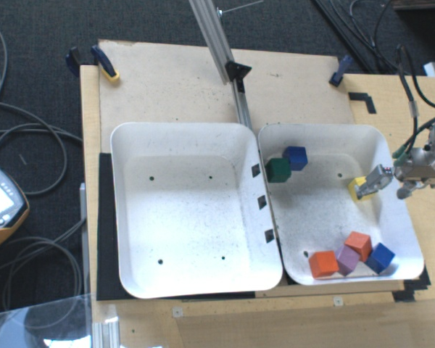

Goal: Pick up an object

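Yellow block (357, 187) sits by the right wall of the right bin (326, 138), touching or just beside the tool (380, 180), which reaches in over the rim. Tool state: can't tell, too small and blurred. Nothing visibly lifted, so pick likely not done yet. Other candidates: green cube (278, 170) and blue cube (296, 157) at the bin's far side; orange (322, 264), purple (347, 259), red-orange (358, 243) and a second blue block (380, 257) at the near edge. Left bin (130, 140) holds no blocks.
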`<state>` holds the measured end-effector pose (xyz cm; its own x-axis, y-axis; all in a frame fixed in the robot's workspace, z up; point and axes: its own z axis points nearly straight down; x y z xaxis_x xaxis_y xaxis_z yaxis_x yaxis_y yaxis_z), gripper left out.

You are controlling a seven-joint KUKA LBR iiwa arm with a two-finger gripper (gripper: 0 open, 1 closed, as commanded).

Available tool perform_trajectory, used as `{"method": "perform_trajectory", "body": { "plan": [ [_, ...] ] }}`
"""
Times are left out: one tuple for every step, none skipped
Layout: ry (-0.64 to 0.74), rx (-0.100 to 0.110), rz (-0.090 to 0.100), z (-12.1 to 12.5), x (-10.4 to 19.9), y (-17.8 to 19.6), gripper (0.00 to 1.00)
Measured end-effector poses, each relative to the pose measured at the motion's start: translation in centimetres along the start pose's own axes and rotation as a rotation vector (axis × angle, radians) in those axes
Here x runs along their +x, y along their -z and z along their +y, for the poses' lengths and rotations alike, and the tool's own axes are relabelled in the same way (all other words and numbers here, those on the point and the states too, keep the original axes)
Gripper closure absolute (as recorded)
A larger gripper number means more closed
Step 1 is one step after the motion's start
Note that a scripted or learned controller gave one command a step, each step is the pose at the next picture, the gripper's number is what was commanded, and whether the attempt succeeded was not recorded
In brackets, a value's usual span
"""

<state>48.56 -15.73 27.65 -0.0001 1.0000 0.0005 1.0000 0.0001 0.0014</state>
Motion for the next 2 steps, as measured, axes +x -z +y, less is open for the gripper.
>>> {"method": "perform_trajectory", "body": {
  "plan": [
    [0.001, -0.003, 0.000, 0.1, 0.0, 1.1, 1.00],
    [-0.001, 0.010, 0.003, 2.4, -2.1, -11.5, 1.00]
  ]
}}
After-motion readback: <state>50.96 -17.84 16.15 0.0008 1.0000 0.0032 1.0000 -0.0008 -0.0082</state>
